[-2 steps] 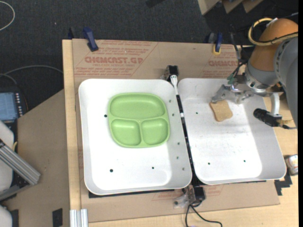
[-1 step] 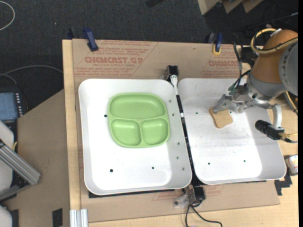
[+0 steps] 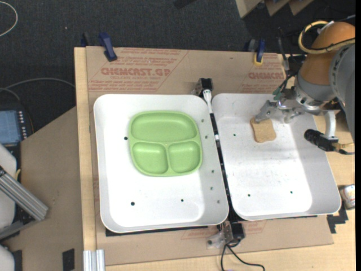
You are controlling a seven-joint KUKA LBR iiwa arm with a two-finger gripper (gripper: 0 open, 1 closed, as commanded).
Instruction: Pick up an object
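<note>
Leftmost, item one: left bin (image 3: 113,208), white, holding a green three-part plate (image 3: 165,143) near its middle. Item two: right bin (image 3: 293,179), white, holding one tan flat piece (image 3: 263,131), perhaps a cracker, toward the far side. Item three: my hand (image 3: 276,113), hanging low just above and beside that piece; whether it is released or clenched I cannot tell. Status: nothing lifted yet; piece lies on the bin floor. Grasp and raise remain.
</note>
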